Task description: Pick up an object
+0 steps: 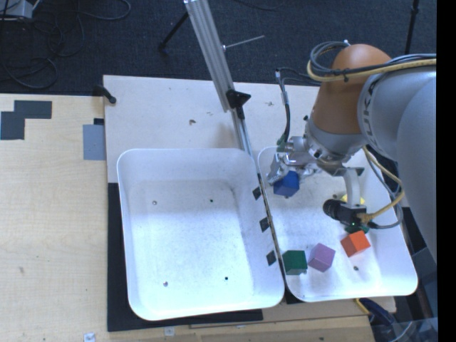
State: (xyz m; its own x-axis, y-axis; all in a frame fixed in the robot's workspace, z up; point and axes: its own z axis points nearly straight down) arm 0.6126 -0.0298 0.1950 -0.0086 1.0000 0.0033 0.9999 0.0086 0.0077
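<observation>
My gripper [283, 171] hangs over the back left part of the right bin [388, 280], close to the divider between the bins. A blue block [287, 185] sits between its fingertips, and the fingers are shut on it. Near the bin's front lie a green cube [295, 261], a purple cube [322, 256] and an orange cube [355, 243], all apart from the gripper.
The left bin [142, 191] stands beside the right one. A slanted metal rail [214, 55] rises from the divider behind the bins. The grey arm with its orange band [349, 84] covers the back right of the right bin.
</observation>
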